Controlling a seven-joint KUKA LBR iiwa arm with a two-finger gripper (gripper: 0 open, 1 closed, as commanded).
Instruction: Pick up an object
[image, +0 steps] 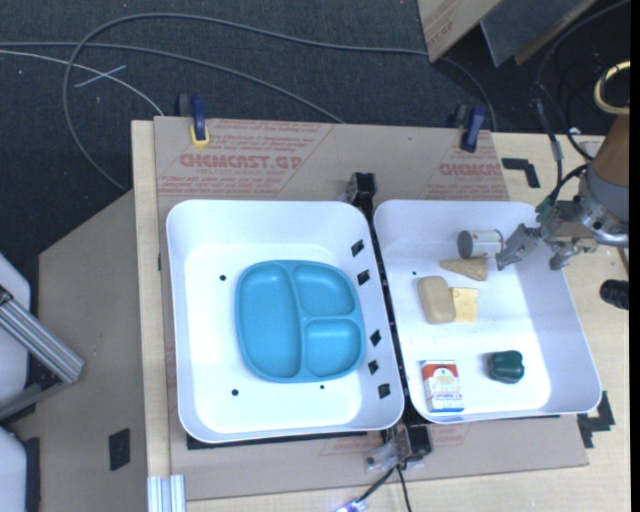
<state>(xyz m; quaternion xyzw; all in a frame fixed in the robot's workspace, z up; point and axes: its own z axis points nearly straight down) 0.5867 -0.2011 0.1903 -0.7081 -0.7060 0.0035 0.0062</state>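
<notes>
Left bin (190, 300): it carries a blue divided plate (299, 320) in its middle. The plate is wide and flat, so it is well apart from the arm and is probably a hard target for two fingers.

Right bin (570, 330): here lie the small things. From left to right I see a red and white box (442, 386) near the front edge, a tan rounded piece (436, 299) with a yellow square (463, 304) touching it, a pale wedge (466, 267), a small grey cylinder (478, 241) and a dark green object (506, 366).

End effector (527, 245): it is low over the back part of the right bin, just beside the grey cylinder and the wedge. The two dark fingers look spread, and nothing is between them.

Risk, crowding: the cylinder and the wedge are close together, so a finger can push one of them away instead of closing around it.

Risk, rolling: the cylinder lies on its side, I think, and it may roll from the fingers.

Risk, wall: the target is near the back wall of the bin, so one finger may strike it.
</notes>
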